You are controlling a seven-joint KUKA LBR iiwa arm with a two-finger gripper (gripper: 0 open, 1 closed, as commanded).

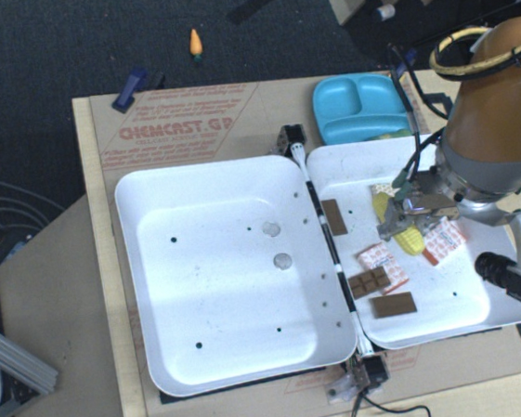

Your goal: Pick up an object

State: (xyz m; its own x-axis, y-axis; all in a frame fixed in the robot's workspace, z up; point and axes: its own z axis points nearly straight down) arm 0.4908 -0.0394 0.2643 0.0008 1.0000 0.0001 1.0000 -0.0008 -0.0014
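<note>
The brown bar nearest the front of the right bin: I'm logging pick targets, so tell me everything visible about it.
The brown bar is a flat, dark brown rectangle with a matte look, lying flat with its long side roughly across the right bin, near the front wall. It lies just below a segmented brown piece, seemingly apart. The gripper is farther back.

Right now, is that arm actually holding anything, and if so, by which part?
It cannot be told. The gripper sits low in the right bin, right over the yellow item, but nothing is clearly seen between its fingers.
</note>
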